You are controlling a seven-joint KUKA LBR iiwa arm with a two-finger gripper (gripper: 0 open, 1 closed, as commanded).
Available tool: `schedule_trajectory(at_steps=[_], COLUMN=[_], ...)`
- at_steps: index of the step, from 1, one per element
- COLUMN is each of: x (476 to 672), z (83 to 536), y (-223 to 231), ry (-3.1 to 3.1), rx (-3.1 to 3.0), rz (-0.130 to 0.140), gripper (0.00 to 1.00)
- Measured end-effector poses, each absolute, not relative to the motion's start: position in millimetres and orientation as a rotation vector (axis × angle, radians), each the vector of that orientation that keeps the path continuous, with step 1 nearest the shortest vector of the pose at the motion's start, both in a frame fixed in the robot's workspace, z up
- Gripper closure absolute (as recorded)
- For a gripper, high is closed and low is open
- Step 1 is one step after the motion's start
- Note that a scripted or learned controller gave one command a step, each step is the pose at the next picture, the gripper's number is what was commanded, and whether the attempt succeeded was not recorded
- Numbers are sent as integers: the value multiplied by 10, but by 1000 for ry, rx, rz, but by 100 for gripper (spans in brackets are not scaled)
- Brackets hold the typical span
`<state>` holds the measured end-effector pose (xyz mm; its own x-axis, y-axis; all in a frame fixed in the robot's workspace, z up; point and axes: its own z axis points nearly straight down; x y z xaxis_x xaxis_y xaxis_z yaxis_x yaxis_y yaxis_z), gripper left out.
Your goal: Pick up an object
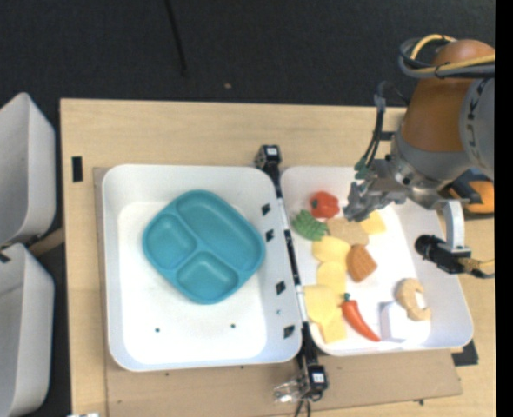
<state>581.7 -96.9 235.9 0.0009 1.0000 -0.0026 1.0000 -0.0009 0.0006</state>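
My gripper (358, 207) hangs low over the back of the right bin (439, 324), just right of a red tomato-like toy (324, 203) and above a tan piece (350, 231). Around it lie a green leafy toy (308, 225), several yellow pieces (330, 250), an orange-brown lump (361, 262), a red chili (358, 317), a beige ring-shaped toy (410, 298) and a pale block (394, 322). Nothing visibly sits between the fingers.
The left bin (122, 320) holds a blue divided plate (203, 245). A black divider with clips (284, 250) runs between the bins. The arm's grey and orange body (439, 120) fills the upper right, and a black cable fitting (439, 252) lies over the right bin.
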Motion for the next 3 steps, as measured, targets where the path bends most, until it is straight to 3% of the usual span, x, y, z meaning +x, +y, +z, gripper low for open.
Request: schedule_trajectory(at_steps=[3], x=[6000], z=[2405], y=[-922], ry=[2224], rx=[2216], rz=[0], gripper=[100])
